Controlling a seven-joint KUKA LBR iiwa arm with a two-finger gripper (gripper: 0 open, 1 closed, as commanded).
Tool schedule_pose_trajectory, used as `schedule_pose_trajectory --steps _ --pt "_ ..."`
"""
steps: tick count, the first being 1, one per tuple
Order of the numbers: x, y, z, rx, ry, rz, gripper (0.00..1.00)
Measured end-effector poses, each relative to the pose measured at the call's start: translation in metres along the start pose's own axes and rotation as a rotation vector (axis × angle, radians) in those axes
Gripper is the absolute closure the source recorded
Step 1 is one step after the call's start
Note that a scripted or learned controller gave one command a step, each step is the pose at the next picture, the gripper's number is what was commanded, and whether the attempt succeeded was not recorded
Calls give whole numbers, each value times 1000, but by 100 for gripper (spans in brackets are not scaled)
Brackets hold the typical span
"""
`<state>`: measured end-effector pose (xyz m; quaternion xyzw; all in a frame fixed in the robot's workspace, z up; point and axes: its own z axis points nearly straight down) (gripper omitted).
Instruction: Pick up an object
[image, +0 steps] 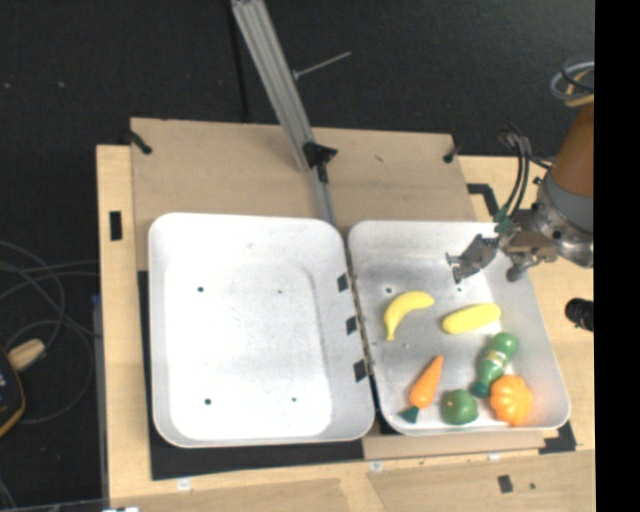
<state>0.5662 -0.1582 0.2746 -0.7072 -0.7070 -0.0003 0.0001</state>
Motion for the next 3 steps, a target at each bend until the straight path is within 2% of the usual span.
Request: schedule_pose_trajectory --steps 1,2,3 --pt "58 50 125 8 1 -3 0" --pt "-1 44 176 4 -1 5 0" --pt "2 46 163 -2 0 2 100"
